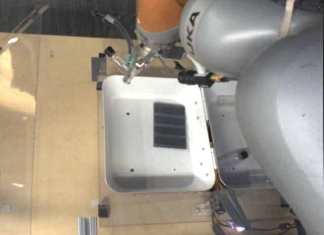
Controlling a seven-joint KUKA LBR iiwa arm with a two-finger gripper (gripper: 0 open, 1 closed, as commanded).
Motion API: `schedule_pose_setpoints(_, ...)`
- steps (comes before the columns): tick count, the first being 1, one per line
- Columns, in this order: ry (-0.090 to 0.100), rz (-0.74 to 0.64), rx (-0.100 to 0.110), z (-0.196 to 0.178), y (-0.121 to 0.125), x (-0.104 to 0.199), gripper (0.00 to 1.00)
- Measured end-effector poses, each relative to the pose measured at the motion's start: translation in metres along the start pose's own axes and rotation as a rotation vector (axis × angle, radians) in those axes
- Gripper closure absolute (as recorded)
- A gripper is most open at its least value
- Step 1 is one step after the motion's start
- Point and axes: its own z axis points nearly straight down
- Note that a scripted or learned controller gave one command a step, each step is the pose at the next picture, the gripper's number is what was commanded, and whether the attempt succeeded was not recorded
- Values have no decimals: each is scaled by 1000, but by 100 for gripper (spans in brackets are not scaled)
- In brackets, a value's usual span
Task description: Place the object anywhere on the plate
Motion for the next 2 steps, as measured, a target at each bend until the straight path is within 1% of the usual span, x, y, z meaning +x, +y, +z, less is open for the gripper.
schedule_pose_setpoints(1, -3, -1, -8, -13, 2, 0, 100)
schedule_pose_setpoints(2, 2, -77, 2, 80, -7, 1, 100)
